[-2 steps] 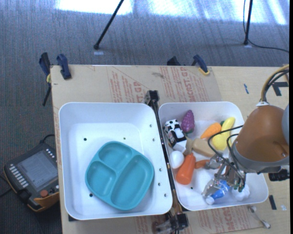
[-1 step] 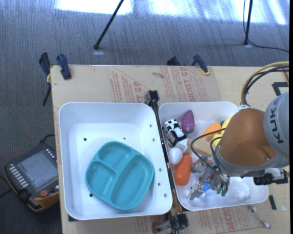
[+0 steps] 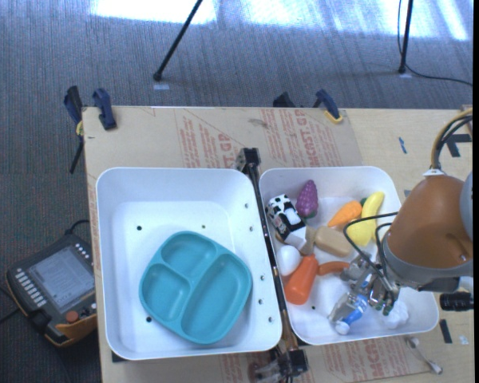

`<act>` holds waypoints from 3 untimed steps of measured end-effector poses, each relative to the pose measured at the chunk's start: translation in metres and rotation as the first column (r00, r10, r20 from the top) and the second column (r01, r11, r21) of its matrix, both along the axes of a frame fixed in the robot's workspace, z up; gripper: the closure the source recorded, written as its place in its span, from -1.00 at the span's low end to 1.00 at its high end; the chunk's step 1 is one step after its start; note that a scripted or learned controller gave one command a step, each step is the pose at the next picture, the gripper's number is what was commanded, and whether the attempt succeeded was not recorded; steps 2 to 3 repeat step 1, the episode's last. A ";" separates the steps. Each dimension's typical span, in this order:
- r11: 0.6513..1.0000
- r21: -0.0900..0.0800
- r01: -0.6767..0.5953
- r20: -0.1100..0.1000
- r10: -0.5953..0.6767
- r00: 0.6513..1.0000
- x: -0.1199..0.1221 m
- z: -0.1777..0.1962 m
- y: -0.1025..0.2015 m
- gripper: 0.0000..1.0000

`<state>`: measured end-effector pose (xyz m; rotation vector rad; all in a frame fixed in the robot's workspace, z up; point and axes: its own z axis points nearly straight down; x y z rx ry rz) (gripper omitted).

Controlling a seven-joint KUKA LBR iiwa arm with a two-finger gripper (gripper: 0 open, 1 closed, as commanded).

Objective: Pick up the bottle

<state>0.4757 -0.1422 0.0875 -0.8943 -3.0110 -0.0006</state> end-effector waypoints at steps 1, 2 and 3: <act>0.888 0.000 0.459 -0.001 -0.459 0.888 0.000 0.000 -0.011 -1.00; 0.888 0.000 0.459 -0.001 -0.459 0.888 0.000 0.000 -0.011 -1.00; 0.888 0.000 0.459 -0.001 -0.459 0.888 0.000 0.000 -0.011 -1.00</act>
